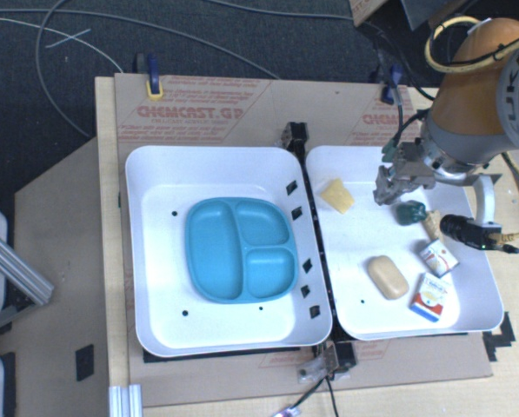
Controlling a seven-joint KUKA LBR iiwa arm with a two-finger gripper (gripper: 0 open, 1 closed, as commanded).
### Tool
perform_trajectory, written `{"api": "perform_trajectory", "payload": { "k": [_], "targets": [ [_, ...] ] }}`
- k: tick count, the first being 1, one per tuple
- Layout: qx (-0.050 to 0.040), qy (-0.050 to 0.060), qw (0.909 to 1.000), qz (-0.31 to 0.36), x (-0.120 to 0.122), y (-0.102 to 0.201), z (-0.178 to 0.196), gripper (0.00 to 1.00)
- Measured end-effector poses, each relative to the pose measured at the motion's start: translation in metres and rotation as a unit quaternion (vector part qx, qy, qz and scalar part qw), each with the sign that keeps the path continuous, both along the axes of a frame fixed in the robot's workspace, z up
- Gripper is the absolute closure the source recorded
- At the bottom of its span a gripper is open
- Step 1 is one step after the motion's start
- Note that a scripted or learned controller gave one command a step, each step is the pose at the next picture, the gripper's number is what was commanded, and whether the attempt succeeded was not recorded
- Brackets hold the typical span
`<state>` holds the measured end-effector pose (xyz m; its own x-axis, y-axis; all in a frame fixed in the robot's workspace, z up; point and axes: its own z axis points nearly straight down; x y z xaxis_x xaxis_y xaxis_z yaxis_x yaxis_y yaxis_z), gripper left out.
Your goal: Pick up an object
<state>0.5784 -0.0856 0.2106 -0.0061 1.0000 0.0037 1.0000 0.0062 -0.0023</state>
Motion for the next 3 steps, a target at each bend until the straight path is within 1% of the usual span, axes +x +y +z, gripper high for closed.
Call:
{"api": "perform_trajectory", "payload": {
  "k": [1, 2, 3],
  "targets": [
    [-0.0002, -0.002, 1.0, 0.001, 0.002, 0.062, 0.011, 1.0],
    [-0.0007, -0.002, 1.0, 0.0, 0.007, 0.116, 0.023, 1.0],
    [-0.0012, -0.002, 1.0, -0.001, 0.014, 0.171, 0.011, 1.0]
  ]
}}
